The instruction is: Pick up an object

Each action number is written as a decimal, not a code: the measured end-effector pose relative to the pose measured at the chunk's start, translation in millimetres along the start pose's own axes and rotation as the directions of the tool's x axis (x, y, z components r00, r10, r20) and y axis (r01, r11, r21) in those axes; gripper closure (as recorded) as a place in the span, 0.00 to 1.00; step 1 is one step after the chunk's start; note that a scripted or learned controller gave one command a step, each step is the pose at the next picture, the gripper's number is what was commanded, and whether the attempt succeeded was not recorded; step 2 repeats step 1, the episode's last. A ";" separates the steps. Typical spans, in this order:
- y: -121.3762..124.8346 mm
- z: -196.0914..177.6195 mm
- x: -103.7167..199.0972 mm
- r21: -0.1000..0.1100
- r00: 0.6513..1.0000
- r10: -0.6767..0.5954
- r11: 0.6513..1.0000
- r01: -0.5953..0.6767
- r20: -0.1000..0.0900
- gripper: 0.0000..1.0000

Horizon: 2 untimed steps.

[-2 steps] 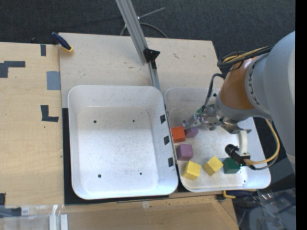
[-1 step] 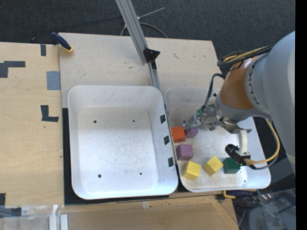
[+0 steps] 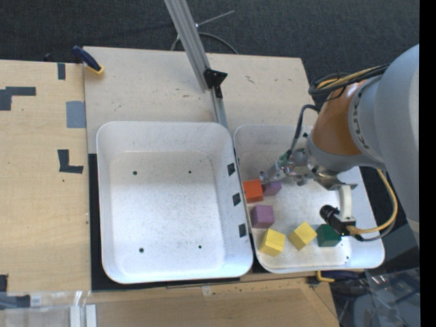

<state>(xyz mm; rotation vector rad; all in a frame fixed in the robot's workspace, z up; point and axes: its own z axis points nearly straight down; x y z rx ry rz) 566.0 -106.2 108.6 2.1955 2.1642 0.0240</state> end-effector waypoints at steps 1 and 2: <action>67.5 -86.8 56.4 0.042 0.999 -0.020 0.999 0.022 -0.031 0.00; 67.5 -86.8 56.4 0.042 0.999 -0.020 0.999 0.022 -0.031 0.00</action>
